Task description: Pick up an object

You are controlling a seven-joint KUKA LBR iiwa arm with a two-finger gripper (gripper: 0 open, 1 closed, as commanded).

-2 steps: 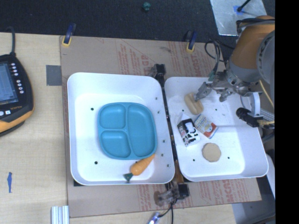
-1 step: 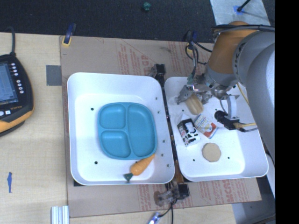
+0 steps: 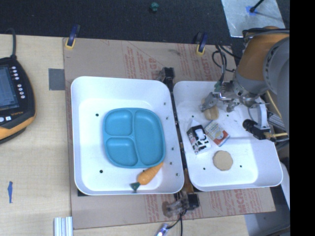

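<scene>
Nearest us, the round tan cookie [image 3: 223, 160] lies well below the claw [image 3: 214, 103]. Up from it, the black-and-white item [image 3: 198, 138] and red packet [image 3: 216, 132]. The claw sits right over a small tan lump [image 3: 211, 113]; its grip we cannot tell.

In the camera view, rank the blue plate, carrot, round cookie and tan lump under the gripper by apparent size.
1. Blue plate, by far the largest.
2. Carrot, long but thin.
3. Round cookie; about as much area as the carrot, so this order is unsure.
4. Tan lump, smallest, though the gripper may cover part of it.
</scene>
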